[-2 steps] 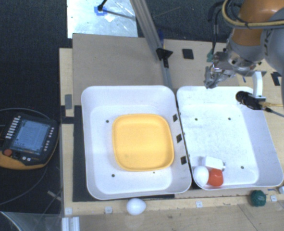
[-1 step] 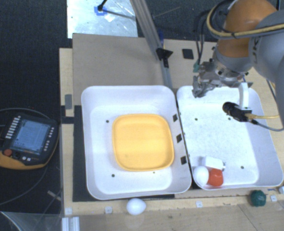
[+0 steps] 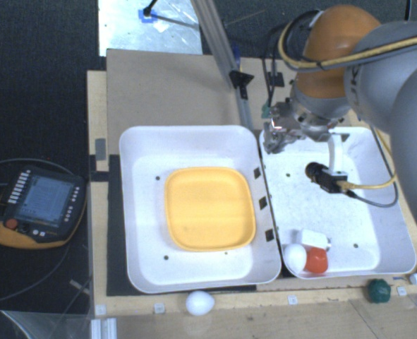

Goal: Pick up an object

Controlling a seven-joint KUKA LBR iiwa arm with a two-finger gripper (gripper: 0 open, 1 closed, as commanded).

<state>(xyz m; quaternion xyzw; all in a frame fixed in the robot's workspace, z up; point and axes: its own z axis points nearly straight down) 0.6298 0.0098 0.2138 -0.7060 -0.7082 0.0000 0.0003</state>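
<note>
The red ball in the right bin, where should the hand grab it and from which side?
Judging from this view, grip the red ball across its round middle, coming straight down from above. It sits tight in the right bin's near corner, beside a white ball and white block, so side approaches look blocked.

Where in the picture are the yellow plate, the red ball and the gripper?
yellow plate point(image 3: 210, 208): camera view, middle of its flat face.
red ball point(image 3: 316, 260): camera view, middle of its top.
gripper point(image 3: 273, 141): camera view, its lower tip.
</note>
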